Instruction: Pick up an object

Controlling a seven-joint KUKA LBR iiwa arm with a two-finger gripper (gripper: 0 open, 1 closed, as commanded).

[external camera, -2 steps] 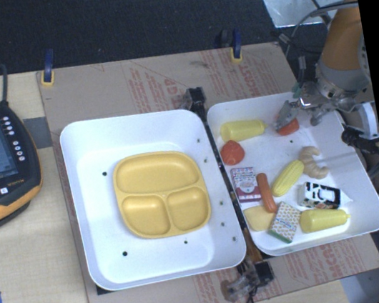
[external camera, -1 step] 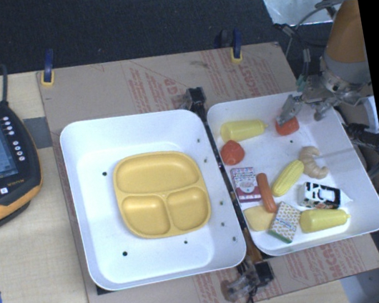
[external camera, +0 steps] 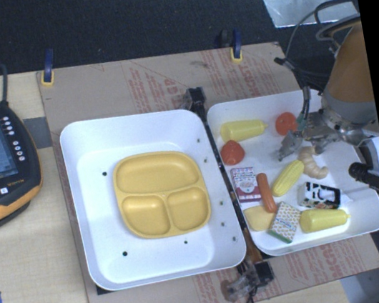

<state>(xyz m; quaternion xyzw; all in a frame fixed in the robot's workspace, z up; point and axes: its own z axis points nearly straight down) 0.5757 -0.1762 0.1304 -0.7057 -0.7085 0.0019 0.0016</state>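
Brown cardboard covers the bench (external camera: 126,78), clamped at its far edge, and carries two white bins side by side. On the left bin (external camera: 89,201) sits a yellow divided tray (external camera: 161,192). The right bin (external camera: 376,219) holds the clutter: a yellow corn cob (external camera: 241,129), two red tomatoes (external camera: 232,152), a small carton (external camera: 244,179), an orange carrot (external camera: 265,192), a yellow banana-like piece (external camera: 287,178), a green-patterned box (external camera: 284,222), a black-and-white item (external camera: 320,194) and a yellow piece (external camera: 323,219).

The gripper (external camera: 302,140) hangs low over the right bin's middle, close above a pale, knobbly object (external camera: 312,162); whether it is open or closed I cannot tell, and nothing is visibly held.

The risk is crowding. The pieces lie close together, so a descent could nudge a neighbour or pinch two things at once. Rounded toys may also squirt out sideways.
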